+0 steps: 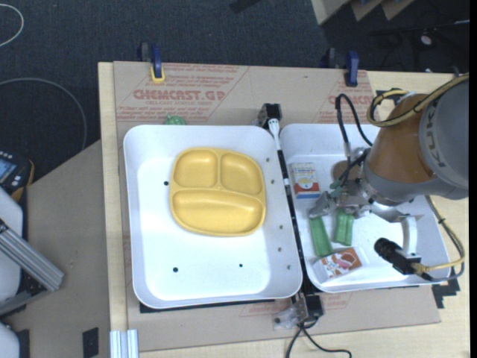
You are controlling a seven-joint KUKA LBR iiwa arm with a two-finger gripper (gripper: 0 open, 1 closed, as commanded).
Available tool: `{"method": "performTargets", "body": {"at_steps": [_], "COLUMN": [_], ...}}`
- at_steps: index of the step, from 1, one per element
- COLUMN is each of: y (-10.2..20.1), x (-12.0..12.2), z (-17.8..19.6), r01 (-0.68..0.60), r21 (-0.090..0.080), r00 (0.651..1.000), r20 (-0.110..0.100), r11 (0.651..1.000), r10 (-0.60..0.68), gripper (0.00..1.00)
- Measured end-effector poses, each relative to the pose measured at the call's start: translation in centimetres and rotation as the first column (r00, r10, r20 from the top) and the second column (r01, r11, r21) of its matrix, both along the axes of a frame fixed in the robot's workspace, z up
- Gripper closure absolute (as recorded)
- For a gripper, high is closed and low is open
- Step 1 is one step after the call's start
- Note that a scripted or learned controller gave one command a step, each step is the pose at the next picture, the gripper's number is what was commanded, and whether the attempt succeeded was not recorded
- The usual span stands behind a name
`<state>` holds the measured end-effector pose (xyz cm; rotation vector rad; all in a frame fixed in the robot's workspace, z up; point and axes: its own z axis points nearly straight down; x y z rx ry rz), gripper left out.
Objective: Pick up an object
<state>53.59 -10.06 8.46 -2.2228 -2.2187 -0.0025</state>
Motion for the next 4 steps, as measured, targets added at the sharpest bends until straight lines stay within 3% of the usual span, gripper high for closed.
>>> {"method": "performTargets", "body": {"at_steps": [1,2,3,4], "y": [2.2,0.5,0.6,6.6], "x": [-5.7,-5.9,-5.7,-0.7], "z": [10.6,2.5,4.0,10.4], "r01": [-0.003,0.001,0.000,-0.011], "r21": [-0.002,0.000,-0.002,-0.001], "r00": [1.000,1.000,1.000,1.000], "r20": [0.006,-0.010,0.001,0.010], "r11": [1.000,1.000,1.000,1.000], "r10": [0.003,-0.001,0.000,0.011], "gripper": [0.00,0.00,1.00,1.00]}}
